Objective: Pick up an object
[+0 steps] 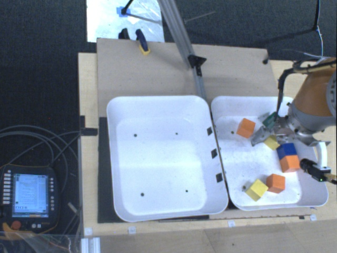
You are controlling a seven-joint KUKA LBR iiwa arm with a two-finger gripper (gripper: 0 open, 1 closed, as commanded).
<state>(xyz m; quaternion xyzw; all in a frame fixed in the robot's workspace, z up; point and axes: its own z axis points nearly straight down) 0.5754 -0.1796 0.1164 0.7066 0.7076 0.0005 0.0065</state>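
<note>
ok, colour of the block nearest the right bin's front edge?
Yellow block, seen in the camera view, next to an orange block.

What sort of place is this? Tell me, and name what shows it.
Probably a robotics lab's grasping test bench: two shallow white plastic bins on a brown bench, small coloured blocks such as an orange cube, a grey and orange robot arm, and a handheld control pendant with cables.

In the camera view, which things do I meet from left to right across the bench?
Handheld control pad → left white bin → right white bin → orange cube → blue cube
</note>
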